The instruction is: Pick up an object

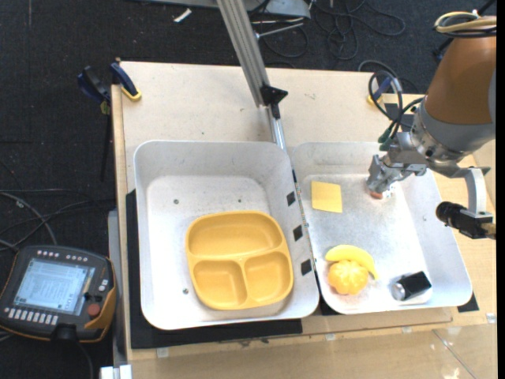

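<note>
The gripper [384, 181] is pressing down over a small reddish object [379, 194] at the right bin's [442, 247] upper area; I cannot tell its state. Nothing is lifted yet; grasp and raise remain.

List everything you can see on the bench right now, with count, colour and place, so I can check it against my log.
bins: 2, white, side by side on the bench
divided tray: 1, yellow, three compartments, in the left bin
flat square piece: 1, yellow, right bin, upper left part
banana: 1, yellow, right bin, near the front edge, touching the orange
orange: 1, orange, right bin, just in front of the banana
cylinder: 1, black, lying on its side, right bin, front right corner
small object: 1, reddish, right bin, directly under the pincer
teach pendant: 1, grey and orange, left of the bench
arm: 1, grey and orange, entering from the right
pincer: 1, grey, low over the right bin's back part
</note>
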Tool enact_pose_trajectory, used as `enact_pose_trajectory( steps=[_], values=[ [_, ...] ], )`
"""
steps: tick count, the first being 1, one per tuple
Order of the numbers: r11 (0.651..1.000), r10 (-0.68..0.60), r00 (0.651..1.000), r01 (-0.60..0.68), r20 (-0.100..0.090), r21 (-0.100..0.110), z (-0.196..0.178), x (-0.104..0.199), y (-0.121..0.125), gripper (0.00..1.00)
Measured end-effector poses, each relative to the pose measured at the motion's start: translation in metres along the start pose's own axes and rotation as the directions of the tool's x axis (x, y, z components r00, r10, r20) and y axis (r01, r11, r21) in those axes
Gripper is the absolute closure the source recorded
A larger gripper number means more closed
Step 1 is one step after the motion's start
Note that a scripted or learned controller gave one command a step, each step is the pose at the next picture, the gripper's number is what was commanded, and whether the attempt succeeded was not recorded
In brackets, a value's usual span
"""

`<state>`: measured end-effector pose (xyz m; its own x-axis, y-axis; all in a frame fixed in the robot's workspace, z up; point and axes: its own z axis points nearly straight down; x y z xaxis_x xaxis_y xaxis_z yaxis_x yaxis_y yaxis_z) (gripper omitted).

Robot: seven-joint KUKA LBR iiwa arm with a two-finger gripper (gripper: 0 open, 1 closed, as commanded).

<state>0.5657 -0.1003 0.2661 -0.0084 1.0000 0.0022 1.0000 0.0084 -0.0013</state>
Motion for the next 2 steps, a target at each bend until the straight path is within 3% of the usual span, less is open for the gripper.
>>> enact_pose_trajectory(
  steps=[2],
  values=[
    [1.0, 0.001, 1.0, -0.001, 0.001, 0.001, 0.013, 0.093, -0.02, 1.0]
  ],
)
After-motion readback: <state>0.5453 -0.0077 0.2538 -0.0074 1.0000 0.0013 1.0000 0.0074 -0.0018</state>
